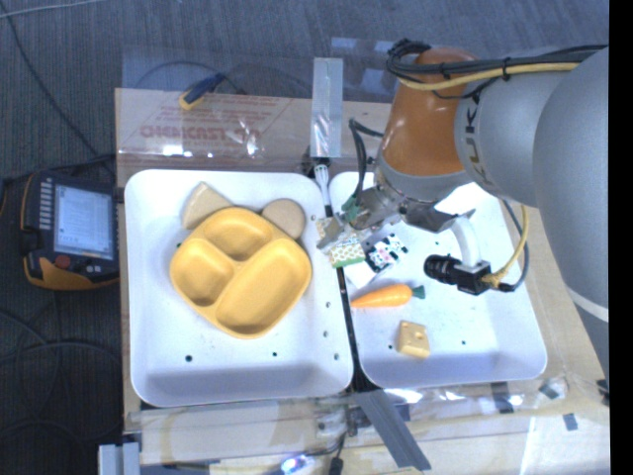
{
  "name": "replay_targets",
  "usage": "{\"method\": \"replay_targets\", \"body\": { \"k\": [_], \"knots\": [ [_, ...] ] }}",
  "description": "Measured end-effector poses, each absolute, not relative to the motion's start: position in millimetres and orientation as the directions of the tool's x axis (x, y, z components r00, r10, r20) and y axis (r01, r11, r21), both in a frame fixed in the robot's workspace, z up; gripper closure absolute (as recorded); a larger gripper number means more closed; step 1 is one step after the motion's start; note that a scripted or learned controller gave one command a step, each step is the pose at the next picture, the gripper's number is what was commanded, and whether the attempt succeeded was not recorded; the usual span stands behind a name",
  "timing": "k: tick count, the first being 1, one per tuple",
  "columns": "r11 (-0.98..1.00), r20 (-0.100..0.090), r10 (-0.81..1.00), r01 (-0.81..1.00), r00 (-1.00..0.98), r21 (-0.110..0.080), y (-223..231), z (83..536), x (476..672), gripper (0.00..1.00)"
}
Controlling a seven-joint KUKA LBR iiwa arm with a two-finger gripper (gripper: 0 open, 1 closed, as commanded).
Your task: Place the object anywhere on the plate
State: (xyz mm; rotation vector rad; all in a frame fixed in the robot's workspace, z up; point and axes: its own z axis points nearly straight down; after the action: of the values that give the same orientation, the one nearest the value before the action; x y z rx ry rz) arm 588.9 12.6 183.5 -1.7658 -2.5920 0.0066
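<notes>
Nearest the camera, a cheese wedge (pixel 413 339) and a carrot (pixel 382 296) were seen in the right bin (pixel 495 354). Pick-up seemed in hand; the claw (pixel 358 224), its state untellable, was lowered there. Transfer to the yellow plate (pixel 240 270) would be required next.

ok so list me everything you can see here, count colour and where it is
plate: 1, yellow, three compartments, in the left bin
left bin: 1, white, left half of the bench
right bin: 1, white, right half of the bench
flat pieces: 2, tan, left bin, at the plate's far edge
carrot: 1, orange with green tip, right bin, near the divider
cheese wedge: 1, yellow, right bin, nearer than the carrot
small printed items: a few, green, white, black, right bin under the tool
pendant: 1, orange and black, left of the bins
arm: 1, grey with orange band, from the right
tool: 1, over the right bin's far left corner
</notes>
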Motion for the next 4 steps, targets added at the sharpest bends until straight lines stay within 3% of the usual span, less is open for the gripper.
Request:
{"method": "replay_targets", "body": {
  "k": [1,2,4],
  "knots": [
    [0.366,0.002,0.931,0.931,-0.366,-0.006,13,184,589.0,0.00],
    [-0.109,-0.002,0.994,0.994,0.109,-0.009,49,180,555.3,0.00],
    [-0.128,-0.035,0.991,0.992,0.128,0.007,76,143,571.1,0.00]
  ]
}}
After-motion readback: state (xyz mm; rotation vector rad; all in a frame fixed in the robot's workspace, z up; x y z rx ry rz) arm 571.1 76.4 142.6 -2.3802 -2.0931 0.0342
